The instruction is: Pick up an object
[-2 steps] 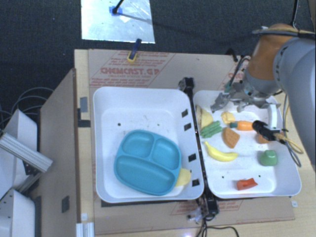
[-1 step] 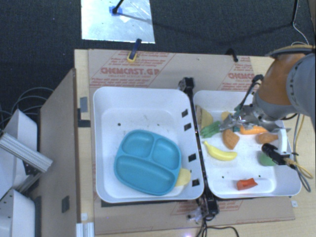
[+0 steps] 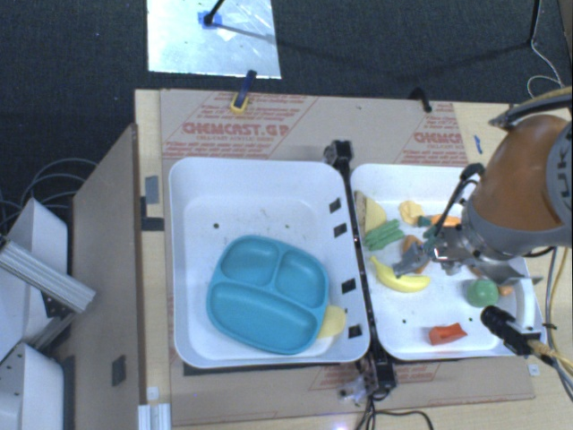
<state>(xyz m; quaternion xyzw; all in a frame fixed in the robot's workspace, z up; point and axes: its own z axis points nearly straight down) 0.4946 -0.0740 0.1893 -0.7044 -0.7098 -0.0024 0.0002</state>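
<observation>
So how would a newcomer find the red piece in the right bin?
Start at the right bin, where the arm reaches in. Go to its near edge: the red piece lies there alone, below the green ball. It is the sole red item, apart from the cluster.

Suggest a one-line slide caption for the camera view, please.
KUKA gripper reaches over the yellow banana in the right bin; a blue tray sits in the left.

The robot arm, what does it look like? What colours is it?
The arm is big and rounded, with a smooth orange band and a grey part under it. A thin black cable curves down beside it. At its end is a small gripper of grey metal, with dark bits around it. It comes in from the right, over the right white bin.
</observation>
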